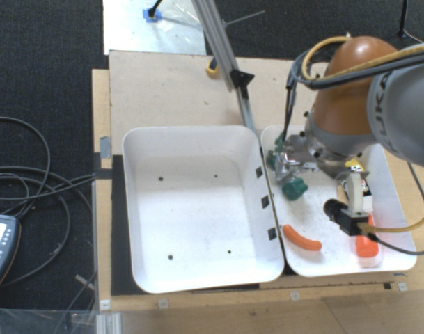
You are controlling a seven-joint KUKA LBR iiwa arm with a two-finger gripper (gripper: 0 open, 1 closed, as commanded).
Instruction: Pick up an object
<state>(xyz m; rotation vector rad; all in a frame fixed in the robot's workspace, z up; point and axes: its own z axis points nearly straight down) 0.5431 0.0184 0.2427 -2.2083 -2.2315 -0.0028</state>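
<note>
My gripper (288,164) hangs low over the left part of the right bin (393,186), close to the wall between the two bins. A dark green object (294,187) lies just below it, and another green piece (273,157) shows at its left side; I cannot see whether either one is gripped. An orange sausage-shaped object (302,239) lies near the bin's front left. A small orange and white object (367,250) sits at the front right of that bin.
The left bin (191,141) stands beside the right one, with black clips along the shared wall (265,202). A grey pole (222,44) slants down from the top to the back of the bins. Cables lie on the floor at left.
</note>
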